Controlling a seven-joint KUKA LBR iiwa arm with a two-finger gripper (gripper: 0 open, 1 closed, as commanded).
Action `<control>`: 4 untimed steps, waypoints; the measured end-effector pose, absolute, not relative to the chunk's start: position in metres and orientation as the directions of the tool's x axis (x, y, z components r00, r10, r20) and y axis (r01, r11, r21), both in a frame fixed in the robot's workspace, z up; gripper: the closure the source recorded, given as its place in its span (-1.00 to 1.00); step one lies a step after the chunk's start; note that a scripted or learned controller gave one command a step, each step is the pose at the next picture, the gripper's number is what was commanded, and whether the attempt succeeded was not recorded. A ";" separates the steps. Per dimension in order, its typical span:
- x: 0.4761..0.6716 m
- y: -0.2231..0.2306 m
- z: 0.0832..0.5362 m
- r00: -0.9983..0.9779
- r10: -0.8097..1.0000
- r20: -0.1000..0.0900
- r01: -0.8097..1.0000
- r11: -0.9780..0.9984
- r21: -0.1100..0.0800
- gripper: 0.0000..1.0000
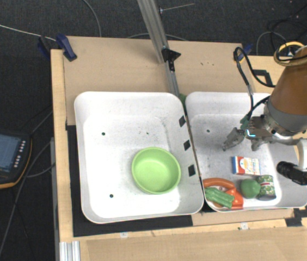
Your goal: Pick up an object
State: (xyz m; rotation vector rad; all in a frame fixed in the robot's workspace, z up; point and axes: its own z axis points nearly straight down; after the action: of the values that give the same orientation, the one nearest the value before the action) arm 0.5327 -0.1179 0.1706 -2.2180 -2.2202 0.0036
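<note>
My gripper [242, 139] hangs over the middle of the right bin [213, 113], with its grey fingers spread and nothing between them. Just below and to its right lies a small white carton [245, 165] with red and blue print. Along the bin's near wall sit a green ball [249, 187], a green-labelled can [266, 186] and an orange and green toy [222, 193]. A lime green bowl [155, 170] rests in the left bin [104, 118].
A metal pole [154, 26] slants across the bench behind the bins. A blue clamp [65, 47] grips the bench's far left corner. Cables run along the right side near the arm. A handheld pendant [0, 157] lies on the floor at left.
</note>
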 end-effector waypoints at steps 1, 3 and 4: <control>0.532 -0.124 0.110 0.000 1.000 0.001 1.000 0.000 -0.005 -1.00; 0.536 -0.116 0.182 -0.001 1.000 0.000 1.000 0.001 0.006 1.00; 0.538 -0.106 0.231 -0.001 1.000 0.000 1.000 0.001 0.005 1.00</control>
State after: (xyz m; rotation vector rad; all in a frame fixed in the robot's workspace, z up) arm 0.5378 -0.1055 0.2314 -2.2226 -2.2258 -0.0056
